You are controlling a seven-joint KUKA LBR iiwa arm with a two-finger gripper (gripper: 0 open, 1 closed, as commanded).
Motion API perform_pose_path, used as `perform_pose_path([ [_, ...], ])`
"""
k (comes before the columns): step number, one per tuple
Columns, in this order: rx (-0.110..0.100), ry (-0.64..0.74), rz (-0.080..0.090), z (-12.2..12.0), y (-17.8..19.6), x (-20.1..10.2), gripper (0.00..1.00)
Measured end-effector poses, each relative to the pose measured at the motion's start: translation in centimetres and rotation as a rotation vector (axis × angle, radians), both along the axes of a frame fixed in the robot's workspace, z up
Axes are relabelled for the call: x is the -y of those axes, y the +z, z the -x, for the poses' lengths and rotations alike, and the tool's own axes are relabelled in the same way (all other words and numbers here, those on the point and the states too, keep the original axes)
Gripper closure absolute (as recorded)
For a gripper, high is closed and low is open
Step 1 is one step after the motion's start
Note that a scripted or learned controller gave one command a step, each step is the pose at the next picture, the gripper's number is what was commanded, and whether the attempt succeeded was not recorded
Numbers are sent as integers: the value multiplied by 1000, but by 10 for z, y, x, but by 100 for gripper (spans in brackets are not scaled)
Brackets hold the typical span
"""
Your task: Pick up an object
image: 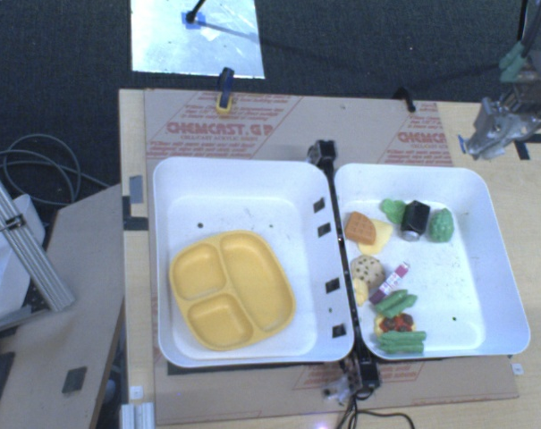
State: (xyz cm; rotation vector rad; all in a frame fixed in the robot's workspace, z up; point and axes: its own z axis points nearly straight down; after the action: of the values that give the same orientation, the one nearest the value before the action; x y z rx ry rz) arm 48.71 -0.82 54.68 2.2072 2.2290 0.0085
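Note:
The right bin (498, 266) holds several toy foods: a black can (415, 219) between two green pieces (441, 225), an orange waffle-like piece (361, 229), a cookie (367, 268), a pink-and-white tube (392, 281), green pods (395, 304) and a green-and-red piece (399, 336). My gripper (485, 141) hangs at the upper right, above the bench beyond the right bin's far corner, well apart from all of these. Nothing shows in its grasp.
The left bin (198, 186) holds a yellow divided tray (231, 288). A black clip strip (334, 239) joins the two bins. Brown board lies under them. A shiny metal sheet (197, 25) lies at the back left.

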Motion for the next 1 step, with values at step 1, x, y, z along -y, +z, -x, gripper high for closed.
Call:
perform_pose_path([
  [1, 4, 5, 0, 0, 11, 0, 100],
])
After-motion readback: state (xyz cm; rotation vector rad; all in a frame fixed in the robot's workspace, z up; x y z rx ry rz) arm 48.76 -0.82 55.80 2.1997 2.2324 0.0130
